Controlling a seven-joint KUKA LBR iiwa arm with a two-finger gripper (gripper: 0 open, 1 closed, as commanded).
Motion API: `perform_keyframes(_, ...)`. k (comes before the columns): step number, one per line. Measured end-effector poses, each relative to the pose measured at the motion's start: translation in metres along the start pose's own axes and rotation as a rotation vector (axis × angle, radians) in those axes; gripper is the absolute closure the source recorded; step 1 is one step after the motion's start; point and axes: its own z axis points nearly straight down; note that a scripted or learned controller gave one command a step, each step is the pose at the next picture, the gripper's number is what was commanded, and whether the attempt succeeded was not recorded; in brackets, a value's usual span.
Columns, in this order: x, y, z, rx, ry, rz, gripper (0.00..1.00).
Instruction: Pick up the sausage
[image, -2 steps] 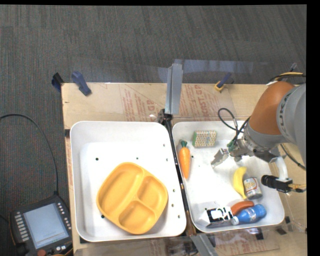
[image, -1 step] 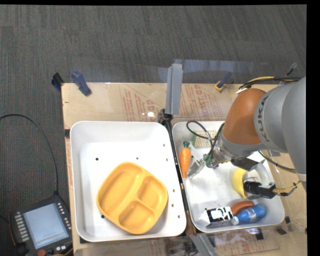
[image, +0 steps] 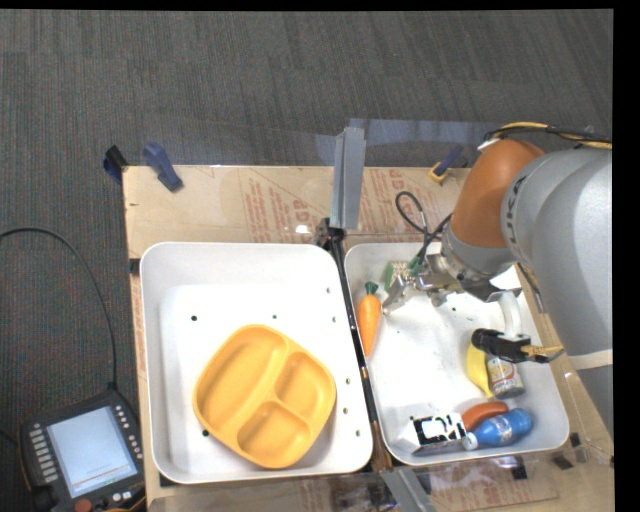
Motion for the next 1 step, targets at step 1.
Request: perform_keyframes(1, -0.0175, -0.1181, 0.0013, 0.004, 0.003, -0.146, 0.00)
